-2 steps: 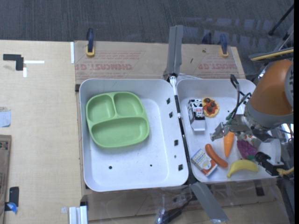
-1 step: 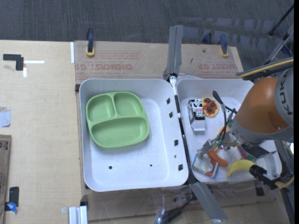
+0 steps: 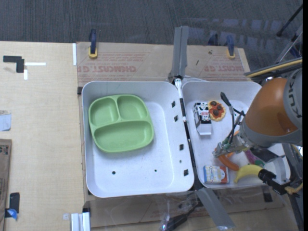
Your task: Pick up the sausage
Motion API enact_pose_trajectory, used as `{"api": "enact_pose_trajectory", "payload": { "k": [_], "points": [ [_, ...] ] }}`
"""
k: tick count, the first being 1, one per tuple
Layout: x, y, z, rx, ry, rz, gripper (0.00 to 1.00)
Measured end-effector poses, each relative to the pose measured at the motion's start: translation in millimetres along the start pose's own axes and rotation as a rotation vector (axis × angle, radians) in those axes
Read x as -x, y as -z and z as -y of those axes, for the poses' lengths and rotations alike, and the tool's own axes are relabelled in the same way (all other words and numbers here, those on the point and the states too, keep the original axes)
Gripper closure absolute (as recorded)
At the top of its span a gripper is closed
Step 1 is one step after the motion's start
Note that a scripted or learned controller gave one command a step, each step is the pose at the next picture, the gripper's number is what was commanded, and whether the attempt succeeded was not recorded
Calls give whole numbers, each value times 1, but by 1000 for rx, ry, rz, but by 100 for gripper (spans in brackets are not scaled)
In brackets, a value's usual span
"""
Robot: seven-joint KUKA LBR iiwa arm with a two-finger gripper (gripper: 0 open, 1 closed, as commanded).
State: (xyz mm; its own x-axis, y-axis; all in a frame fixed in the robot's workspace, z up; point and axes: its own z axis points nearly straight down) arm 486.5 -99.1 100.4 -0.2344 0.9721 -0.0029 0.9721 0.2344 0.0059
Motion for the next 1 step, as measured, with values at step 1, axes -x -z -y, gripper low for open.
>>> {"api": "enact_pose_trajectory", "payload": {
  "k": [1],
  "points": [
    [-34,89,-50,-9,13,-2,100]
  ]
}}
